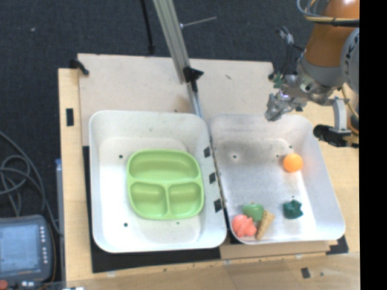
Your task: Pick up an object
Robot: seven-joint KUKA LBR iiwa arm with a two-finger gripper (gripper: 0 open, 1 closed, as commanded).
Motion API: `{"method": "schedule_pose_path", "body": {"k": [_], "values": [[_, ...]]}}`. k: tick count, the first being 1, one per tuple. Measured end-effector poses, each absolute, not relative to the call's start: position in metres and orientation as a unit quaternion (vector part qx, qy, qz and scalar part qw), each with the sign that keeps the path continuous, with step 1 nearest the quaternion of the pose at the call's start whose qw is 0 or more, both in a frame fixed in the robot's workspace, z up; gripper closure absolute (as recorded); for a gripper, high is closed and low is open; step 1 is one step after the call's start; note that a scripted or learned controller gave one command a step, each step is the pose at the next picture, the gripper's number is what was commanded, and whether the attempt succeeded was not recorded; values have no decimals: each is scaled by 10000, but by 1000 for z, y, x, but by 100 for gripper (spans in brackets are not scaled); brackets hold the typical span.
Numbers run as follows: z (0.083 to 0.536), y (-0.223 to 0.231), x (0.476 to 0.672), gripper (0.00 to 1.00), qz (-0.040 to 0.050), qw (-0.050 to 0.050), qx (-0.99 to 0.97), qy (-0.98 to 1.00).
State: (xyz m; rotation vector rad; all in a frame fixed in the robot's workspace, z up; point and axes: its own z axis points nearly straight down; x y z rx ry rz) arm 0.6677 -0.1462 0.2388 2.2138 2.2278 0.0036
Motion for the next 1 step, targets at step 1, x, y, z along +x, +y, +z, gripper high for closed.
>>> {"method": "schedule_pose_path", "body": {"k": [1], "values": [[233, -102, 650, 100, 0, -4, 7051, 7091]]}}
